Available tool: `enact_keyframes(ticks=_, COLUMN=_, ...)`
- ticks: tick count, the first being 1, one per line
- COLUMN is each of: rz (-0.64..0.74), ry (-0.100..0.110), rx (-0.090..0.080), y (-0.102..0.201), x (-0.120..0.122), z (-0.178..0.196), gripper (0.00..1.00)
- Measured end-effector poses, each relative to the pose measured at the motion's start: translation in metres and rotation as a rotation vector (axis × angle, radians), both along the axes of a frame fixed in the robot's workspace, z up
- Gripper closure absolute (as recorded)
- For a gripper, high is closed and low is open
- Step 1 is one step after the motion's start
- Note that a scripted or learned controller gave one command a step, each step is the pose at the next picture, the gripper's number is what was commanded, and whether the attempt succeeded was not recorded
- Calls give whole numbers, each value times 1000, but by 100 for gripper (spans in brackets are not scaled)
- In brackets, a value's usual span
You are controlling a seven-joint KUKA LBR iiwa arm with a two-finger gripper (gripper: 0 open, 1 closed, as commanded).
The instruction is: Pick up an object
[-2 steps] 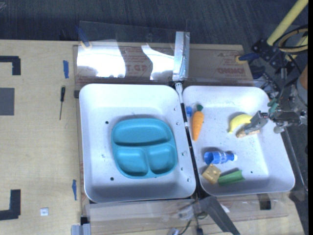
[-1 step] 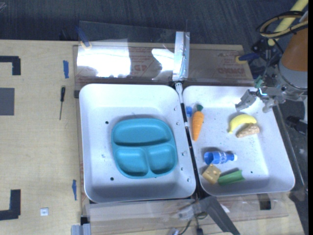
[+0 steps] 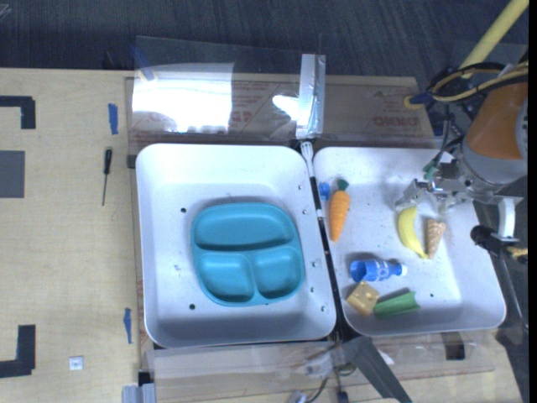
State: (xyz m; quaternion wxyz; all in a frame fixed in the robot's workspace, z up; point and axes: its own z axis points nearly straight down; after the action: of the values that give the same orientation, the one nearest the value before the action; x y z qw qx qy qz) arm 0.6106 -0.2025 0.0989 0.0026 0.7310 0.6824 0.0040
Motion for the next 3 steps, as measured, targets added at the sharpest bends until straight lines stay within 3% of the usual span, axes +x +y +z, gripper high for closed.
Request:
enact_keyframes(ticks=1, rz=-59, ry=1, rx=-3, y=17, x=-53, z=-10, gripper=0)
enact_keyframes(ticks=2, rz=-126, ry=8, rx=0, y=4, x=-24, z=4, gripper=0)
enact_keyframes(ticks=3, rz=-123, ry=5, rx=-2, y=-15, x=-27, z=46, gripper=0)
